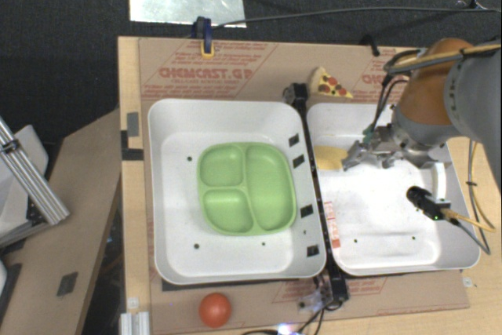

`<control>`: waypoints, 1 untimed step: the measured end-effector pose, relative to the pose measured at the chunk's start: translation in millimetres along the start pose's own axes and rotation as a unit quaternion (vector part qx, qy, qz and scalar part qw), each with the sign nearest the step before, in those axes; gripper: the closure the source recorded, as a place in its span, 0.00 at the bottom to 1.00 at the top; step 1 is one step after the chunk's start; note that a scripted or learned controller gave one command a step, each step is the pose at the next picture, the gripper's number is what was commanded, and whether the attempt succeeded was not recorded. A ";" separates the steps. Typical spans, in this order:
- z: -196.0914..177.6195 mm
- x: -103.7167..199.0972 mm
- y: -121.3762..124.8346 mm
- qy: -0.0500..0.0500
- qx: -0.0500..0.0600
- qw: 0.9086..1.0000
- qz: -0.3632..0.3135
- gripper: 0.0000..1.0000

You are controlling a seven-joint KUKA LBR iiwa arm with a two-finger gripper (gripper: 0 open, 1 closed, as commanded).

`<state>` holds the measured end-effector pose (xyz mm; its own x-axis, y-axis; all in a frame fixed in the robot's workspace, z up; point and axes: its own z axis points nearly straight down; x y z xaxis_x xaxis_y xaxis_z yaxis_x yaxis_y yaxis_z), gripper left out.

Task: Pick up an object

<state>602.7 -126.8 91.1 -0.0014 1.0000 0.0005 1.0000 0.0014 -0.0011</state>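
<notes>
A red ball [214,310] lies on the board [259,59] in front of the 2 bins. In the right bin [376,225] the gripper [370,153] hangs low, just beside a yellow piece [329,159], the likely target, which lies against the bin's left wall. Whether the gripper is apart or together I cannot tell. The wall may block 1 side of the grasp, so the piece could slide off uncaught. Farther back, the board reads "CHEMCAST GP" in red.

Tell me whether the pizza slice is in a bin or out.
Out. The pizza slice lies on the cardboard beyond the right bin's far rim.
</notes>
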 end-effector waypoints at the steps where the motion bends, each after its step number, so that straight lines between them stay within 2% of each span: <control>1: -13.5 -0.4 1.4 -0.001 -0.002 1.000 0.000 1.00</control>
<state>604.1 -127.1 104.6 -0.0020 1.0000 -0.0006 1.0000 0.0020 0.0038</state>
